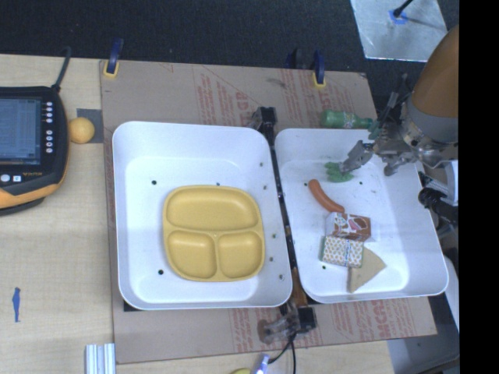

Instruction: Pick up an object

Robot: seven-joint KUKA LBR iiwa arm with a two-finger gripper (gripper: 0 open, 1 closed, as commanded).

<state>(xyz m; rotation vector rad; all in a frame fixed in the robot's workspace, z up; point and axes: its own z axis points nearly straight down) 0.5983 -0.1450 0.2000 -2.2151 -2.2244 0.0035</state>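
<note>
A small green object (pixel 340 171) lay in the right bin (pixel 413 279), touching the tip of the gripper (pixel 360 156), just below and to the left of it. The jaws appeared to stand apart, one finger reaching down-left onto the green piece, though the view was too small to say whether it sat between them. Below the jaws lay an orange sausage-shaped piece (pixel 325 196), and further below it a patterned packet (pixel 344 249), a red-and-white item (pixel 352 225) and a tan wedge (pixel 366 269), all touching or overlapping. Left of the jaws, well apart, a yellow divided tray (pixel 212 232) sat in the left bin (pixel 132 209). A green bottle (pixel 346 119) lay just above the gripper, outside the bins.
</note>
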